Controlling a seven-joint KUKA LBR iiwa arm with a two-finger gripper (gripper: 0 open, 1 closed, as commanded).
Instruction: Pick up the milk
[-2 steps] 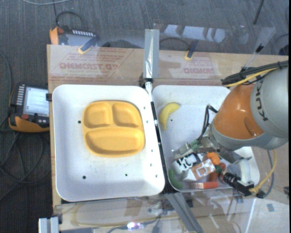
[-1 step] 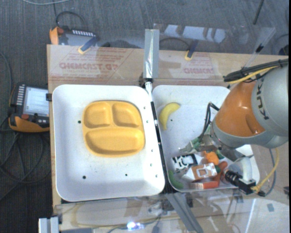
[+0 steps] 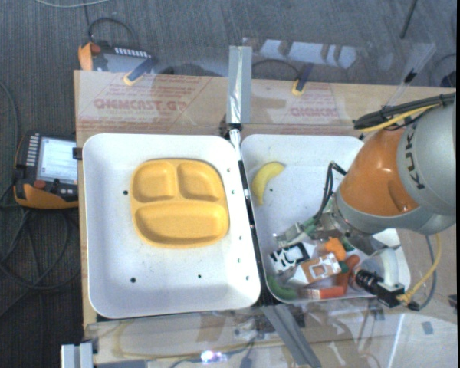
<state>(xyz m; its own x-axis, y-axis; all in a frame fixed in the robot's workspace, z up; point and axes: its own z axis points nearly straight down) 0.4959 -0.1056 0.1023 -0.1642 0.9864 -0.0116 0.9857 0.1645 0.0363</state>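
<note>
The pincer [image 3: 316,232] hung low over the near part of the right bin [image 3: 307,159], under the arm's [image 3: 402,179] orange band and grey wrist, which hid most of it; whether it was open or had hold of anything could not be told. It sat there, seemingly, because the goods were heaped in that near corner. Just near-left of it lay a small white carton with black print, probably the milk [image 3: 289,255], beside an orange-and-white box [image 3: 320,267], something green [image 3: 282,288] and a red piece [image 3: 331,290]. A yellow banana [image 3: 265,178] lay apart at the far-left of that bin. The left bin [image 3: 107,282] held a yellow divided tray [image 3: 180,202]. Both bins rested on a table [image 3: 161,102] of pale board, above grey carpet with cables and an orange handheld pendant [image 3: 47,171] at left.
</note>
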